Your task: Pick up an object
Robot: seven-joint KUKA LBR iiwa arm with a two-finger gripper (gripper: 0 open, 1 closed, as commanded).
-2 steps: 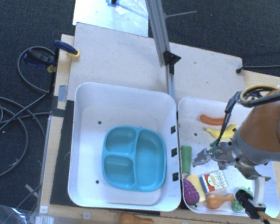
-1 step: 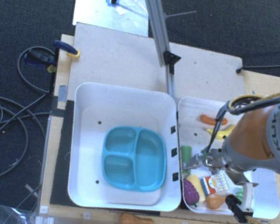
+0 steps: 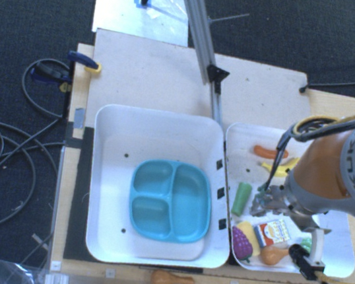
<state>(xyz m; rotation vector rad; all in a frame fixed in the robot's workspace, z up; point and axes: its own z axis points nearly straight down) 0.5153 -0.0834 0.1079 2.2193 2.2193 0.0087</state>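
**White right bin crowded: watch for a missed or double grasp**

Grey-and-orange arm [image 3: 334, 166] reaches in from the right; its gripper [image 3: 265, 203] sits low over the right bin [image 3: 345, 265], just right of the green cylinder [image 3: 242, 198]. You cannot tell from this angle whether the fingers are wide or narrow; the wrist hides them, and nothing visibly sits between them.

Candidate objects all lie in that right bin:
- green cylinder, beside the divider wall, near the gripper
- purple grape bunch [image 3: 242, 242] at the near left corner
- small printed box [image 3: 275, 232] and brown pear-shaped piece [image 3: 272, 255], touching or nearly so
- yellow banana [image 3: 279, 165] and orange carrot-like piece [image 3: 269, 152], at the far end

Left bin [image 3: 111, 161] holds a teal divided plate [image 3: 171, 201].

Risks, as you judge them:
- Cylinder is round; off-centre closing likely rolls it against the bin wall.
- Near-end items are packed; descent there could pinch two, or shove one aside.
- Gripper appears between objects, so closing here may catch nothing.
- Yellow cable [image 3: 314, 123] loops close to the arm; possible snag.
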